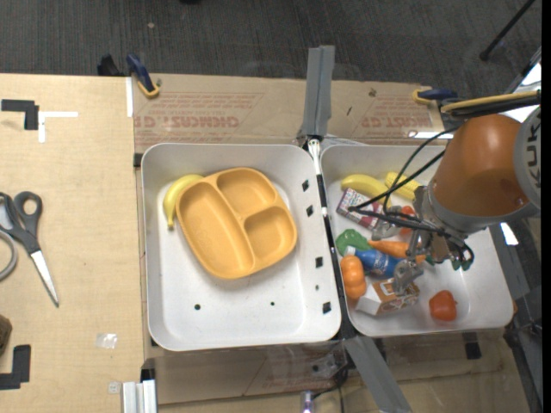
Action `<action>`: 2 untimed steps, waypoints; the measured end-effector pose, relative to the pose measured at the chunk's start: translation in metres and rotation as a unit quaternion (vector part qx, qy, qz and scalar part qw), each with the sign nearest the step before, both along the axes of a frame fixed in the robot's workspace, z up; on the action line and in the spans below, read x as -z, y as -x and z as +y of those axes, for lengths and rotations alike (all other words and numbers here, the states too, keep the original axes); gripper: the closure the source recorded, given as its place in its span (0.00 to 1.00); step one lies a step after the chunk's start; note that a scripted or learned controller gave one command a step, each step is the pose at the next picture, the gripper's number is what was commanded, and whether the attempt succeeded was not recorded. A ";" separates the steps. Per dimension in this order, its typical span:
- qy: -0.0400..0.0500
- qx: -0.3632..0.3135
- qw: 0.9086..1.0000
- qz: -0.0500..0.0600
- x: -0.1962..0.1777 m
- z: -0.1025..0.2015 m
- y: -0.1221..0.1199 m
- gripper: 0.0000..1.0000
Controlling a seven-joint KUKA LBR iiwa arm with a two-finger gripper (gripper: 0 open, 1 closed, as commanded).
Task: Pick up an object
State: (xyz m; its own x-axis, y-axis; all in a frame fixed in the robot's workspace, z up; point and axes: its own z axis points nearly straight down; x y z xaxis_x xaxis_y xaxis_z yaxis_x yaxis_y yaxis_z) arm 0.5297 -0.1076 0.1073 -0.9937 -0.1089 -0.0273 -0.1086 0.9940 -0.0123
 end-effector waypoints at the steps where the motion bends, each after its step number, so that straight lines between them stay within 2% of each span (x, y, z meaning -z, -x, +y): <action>1: -0.004 0.033 0.999 -0.001 0.000 -0.004 -0.009 0.00; 2: -0.002 0.037 0.999 -0.002 0.000 -0.002 -0.009 0.00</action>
State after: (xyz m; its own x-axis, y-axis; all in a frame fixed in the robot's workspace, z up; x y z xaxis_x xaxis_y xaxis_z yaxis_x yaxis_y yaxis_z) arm 0.5384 -0.1101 0.1069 -0.9989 -0.0356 -0.0313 -0.0353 0.9993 -0.0083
